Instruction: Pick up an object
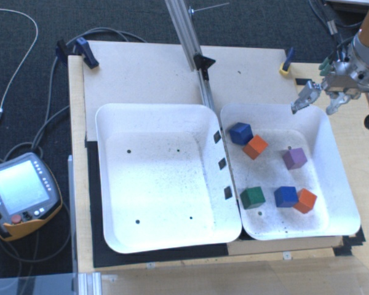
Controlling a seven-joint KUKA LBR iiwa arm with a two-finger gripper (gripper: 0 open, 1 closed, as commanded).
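Note:
The right bin (336, 158) holds several small blocks. A blue block (240, 132) touches an orange one (255, 147) near the bin's back left. A purple block (294, 158) lies toward the right. Along the front sit a green block (253, 196), a second blue block (286, 196) and a second orange block (305, 200), the last two touching. My gripper (319, 102) hangs over the bin's back right rim, open, with nothing between its fingers, well above and behind the purple block.
The left bin (111, 128) lies beside the right one. A slanted metal rail (183, 26) runs down to the gap between the bins. Clamps sit at the board's back corners. A teach pendant (19, 192) lies on the floor at left.

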